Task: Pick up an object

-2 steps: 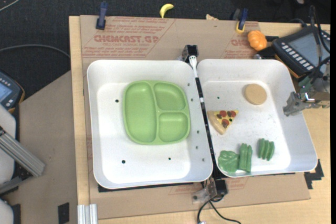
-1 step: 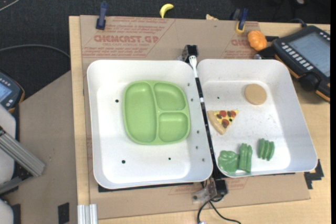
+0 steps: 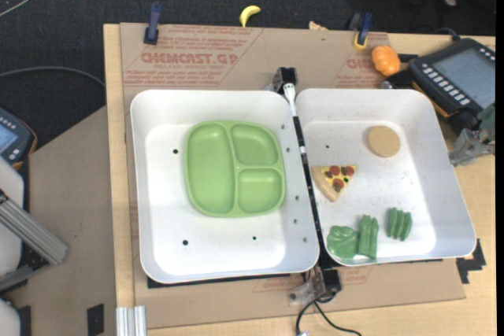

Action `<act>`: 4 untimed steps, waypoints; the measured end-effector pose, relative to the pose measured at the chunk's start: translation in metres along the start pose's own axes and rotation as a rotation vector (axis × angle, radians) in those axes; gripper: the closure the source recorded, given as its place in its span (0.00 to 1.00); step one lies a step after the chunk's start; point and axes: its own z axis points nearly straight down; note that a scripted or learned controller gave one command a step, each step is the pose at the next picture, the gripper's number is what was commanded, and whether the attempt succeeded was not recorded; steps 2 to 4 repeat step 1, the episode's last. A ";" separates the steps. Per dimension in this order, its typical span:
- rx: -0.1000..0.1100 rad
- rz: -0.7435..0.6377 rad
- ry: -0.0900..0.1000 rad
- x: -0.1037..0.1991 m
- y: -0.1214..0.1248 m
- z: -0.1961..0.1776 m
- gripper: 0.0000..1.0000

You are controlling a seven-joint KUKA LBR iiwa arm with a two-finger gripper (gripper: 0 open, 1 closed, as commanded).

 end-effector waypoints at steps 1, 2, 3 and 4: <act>-0.002 0.009 -0.003 -0.045 -0.001 0.047 1.00; -0.002 0.009 -0.003 -0.045 -0.001 0.047 1.00; -0.002 0.009 -0.003 -0.045 -0.001 0.047 1.00; -0.002 0.009 -0.003 -0.045 -0.001 0.047 1.00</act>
